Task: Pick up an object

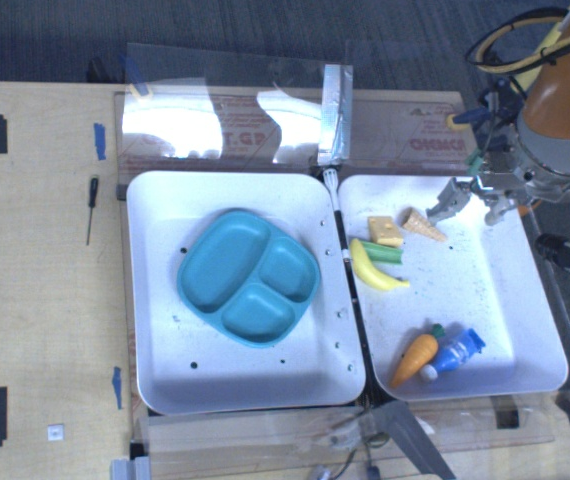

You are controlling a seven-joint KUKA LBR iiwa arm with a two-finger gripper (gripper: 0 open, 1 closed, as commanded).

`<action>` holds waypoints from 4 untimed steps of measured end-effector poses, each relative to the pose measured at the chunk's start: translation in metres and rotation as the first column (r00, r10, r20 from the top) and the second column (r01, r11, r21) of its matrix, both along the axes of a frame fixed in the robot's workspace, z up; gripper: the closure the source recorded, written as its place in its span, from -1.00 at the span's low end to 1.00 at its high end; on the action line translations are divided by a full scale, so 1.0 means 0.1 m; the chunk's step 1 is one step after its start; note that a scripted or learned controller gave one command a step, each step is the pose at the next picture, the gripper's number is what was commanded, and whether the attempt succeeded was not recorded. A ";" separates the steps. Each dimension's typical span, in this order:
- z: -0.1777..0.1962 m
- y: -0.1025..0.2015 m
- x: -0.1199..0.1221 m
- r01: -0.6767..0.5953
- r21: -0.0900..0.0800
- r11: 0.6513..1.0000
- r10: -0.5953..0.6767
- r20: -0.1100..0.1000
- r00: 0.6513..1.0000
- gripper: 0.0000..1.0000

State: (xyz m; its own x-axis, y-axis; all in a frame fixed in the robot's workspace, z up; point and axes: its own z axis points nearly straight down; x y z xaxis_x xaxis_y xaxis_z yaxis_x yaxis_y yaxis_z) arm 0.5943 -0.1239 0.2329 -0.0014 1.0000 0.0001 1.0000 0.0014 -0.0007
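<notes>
here the gripper (473,201) hangs with fingers apart and nothing between them over the right bin's (525,298) far edge; the ice cream cone (424,225) lies just left, so shift left, straddle it, descend, then close.

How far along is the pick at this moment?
Nothing looks picked yet: the banana, carrot, blue bottle and cone all lie in the right bin. In hand: the gripper sits open near the cone, holding nothing. Left: closing on an object and lifting it.
</notes>
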 end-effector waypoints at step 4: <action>-1.42 0.27 -1.14 -0.059 0.000 0.998 0.059 0.002 0.998 -1.00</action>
